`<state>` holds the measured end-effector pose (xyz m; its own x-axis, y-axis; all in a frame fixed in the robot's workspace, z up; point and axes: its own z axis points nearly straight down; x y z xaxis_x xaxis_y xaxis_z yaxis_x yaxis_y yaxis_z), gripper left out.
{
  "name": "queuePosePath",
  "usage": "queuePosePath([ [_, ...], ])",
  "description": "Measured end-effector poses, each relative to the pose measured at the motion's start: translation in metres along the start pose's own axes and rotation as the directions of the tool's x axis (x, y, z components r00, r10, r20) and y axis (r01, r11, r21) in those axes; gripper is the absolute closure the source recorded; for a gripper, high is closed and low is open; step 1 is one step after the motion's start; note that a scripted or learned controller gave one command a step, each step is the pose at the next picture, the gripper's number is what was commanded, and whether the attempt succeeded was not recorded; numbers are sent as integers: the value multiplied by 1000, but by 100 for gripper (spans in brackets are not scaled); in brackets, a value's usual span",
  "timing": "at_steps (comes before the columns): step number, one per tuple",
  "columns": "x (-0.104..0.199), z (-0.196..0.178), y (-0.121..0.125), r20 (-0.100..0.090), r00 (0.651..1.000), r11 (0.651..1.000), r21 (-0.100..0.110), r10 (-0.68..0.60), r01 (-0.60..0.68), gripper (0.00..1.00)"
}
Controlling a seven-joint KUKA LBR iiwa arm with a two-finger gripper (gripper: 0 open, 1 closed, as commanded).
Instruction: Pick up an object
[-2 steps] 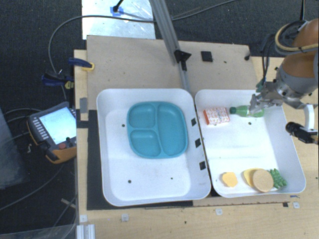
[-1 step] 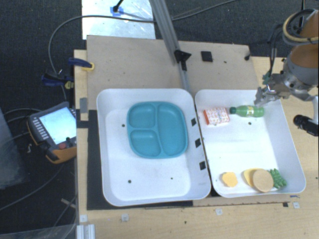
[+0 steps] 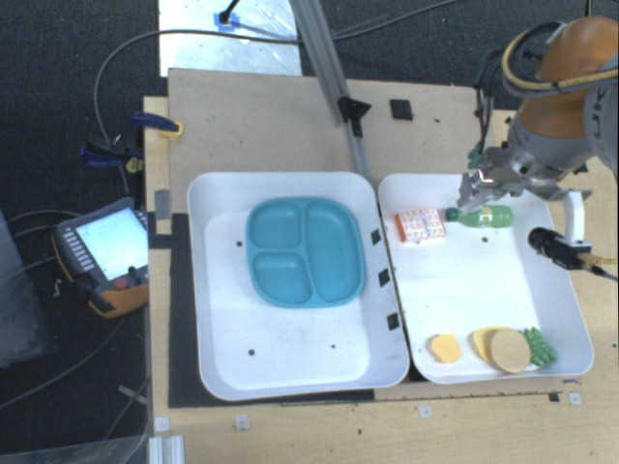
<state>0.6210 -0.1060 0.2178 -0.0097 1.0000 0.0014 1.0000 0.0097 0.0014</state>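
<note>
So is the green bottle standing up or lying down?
Lying down. The green bottle rests on its side on the floor of the right bin, long side flat, right under the gripper.

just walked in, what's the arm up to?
The KUKA arm's gripper is down in the right bin, at the green bottle lying beside a small red-and-white box. Whether it has a grip isn't visible. Some yellow and tan food pieces sit at the bin's near edge. The left bin holds a blue divided plate.

Robotics lab: teach pendant (image 3: 104, 254), loose cables (image 3: 116, 51), clamped bench (image 3: 290, 114).
</note>
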Motion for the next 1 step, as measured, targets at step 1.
queuePosePath([
  [1, 52, -11, 6, -1, 1000, 1000, -2, -1, 1, 100],
])
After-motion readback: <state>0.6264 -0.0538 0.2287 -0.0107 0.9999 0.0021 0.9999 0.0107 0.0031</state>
